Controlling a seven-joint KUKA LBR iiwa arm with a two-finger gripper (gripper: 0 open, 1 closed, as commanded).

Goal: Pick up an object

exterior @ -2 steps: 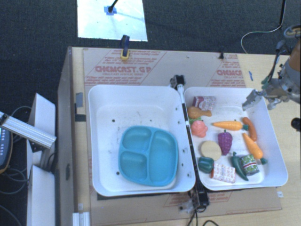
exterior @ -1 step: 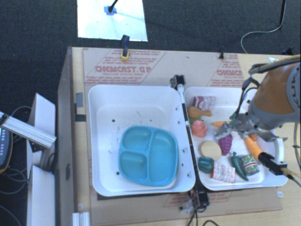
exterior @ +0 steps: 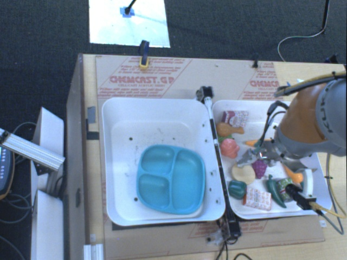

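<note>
Bench, two white bins (exterior: 162,112) | fingers (exterior: 255,158) low over right-bin toys, spread state unclear | blue tray (exterior: 171,179) left

We counted two white bins: the left bin (exterior: 116,145) and the right bin (exterior: 260,213). One blue divided tray (exterior: 171,179) lay in the left, toward 5 o'clock. In the right we tallied roughly ten small items, among them one pink piece (exterior: 230,148), one purple piece (exterior: 259,168), one teal piece (exterior: 237,188), one red-and-white packet (exterior: 257,199). One arm (exterior: 312,121) at 3 o'clock.
</note>
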